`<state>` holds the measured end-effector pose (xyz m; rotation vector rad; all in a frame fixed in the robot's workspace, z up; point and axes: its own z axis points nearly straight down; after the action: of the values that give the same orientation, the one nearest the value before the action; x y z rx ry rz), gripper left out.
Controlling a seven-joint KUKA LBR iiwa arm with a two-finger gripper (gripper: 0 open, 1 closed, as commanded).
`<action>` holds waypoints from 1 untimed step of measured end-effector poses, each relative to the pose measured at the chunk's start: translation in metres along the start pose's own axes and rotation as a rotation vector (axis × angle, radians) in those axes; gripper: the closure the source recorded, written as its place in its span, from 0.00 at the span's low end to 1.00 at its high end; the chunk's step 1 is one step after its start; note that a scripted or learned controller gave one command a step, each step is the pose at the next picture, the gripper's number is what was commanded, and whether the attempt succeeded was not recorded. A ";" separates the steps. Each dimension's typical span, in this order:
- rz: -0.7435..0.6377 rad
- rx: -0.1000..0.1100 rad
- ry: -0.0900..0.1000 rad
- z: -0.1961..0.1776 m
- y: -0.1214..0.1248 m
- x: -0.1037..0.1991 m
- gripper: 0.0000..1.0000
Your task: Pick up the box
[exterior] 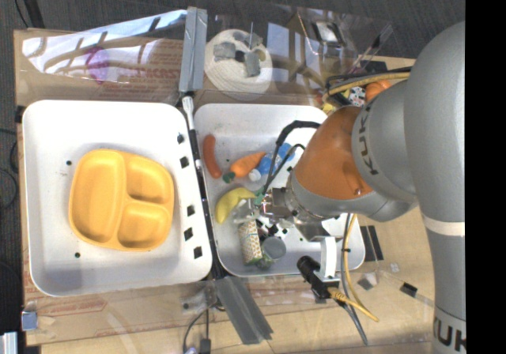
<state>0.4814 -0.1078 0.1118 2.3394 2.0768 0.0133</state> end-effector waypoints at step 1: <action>-0.090 -0.012 -0.007 0.007 0.001 0.008 0.00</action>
<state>0.4835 -0.0999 0.1052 2.2337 2.1707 0.0170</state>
